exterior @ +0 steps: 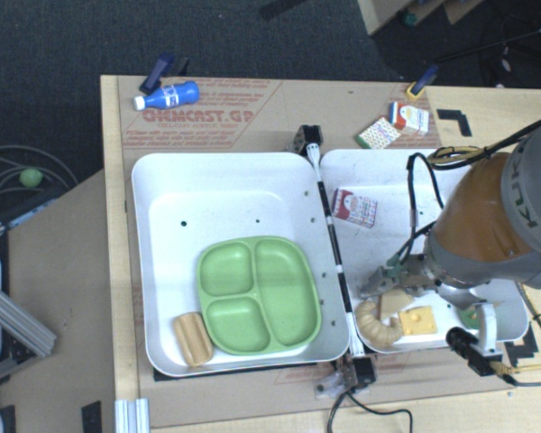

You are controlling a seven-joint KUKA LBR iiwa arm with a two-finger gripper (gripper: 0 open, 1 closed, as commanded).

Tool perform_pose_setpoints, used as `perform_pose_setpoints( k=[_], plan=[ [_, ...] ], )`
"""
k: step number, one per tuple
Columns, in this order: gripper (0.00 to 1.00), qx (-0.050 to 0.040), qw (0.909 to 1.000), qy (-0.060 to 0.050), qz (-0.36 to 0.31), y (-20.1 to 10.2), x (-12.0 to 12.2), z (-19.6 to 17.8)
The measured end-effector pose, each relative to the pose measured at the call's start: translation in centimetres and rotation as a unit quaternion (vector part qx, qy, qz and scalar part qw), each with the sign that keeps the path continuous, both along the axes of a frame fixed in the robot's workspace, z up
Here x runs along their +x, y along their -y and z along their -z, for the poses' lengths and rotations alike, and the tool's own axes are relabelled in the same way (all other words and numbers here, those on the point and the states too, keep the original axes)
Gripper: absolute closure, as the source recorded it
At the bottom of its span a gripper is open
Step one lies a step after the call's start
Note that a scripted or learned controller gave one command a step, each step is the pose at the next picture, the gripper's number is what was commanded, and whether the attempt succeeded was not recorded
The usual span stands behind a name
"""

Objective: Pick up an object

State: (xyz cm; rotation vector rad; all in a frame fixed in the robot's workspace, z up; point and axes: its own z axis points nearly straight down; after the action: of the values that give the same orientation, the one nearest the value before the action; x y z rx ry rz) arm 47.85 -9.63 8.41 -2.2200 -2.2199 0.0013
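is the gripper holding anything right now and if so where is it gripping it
It cannot be told. The gripper is low in the right bin, just above the tan ring-shaped item and the yellow block, but no object shows between its tips.

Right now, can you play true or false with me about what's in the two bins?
1. The green plate lies in the left bin. True.
2. The plate has three sections. True.
3. The tan block sits on top of the plate. False: it lies beside the plate, at its lower left, on the bin floor.
4. The red and white packet is in the left bin. False: it lies in the right bin.
5. The blue bottle lies outside both bins, on the bench. True.
6. The arm reaches over the left bin. False: it is over the right bin.
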Motion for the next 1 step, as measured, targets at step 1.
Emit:
perform_pose_setpoints(
  k=[1],
  plan=[
    [0.0,-0.0011,1.0,0.001,0.0,9.36,6.56,-0.09]
  ],
)
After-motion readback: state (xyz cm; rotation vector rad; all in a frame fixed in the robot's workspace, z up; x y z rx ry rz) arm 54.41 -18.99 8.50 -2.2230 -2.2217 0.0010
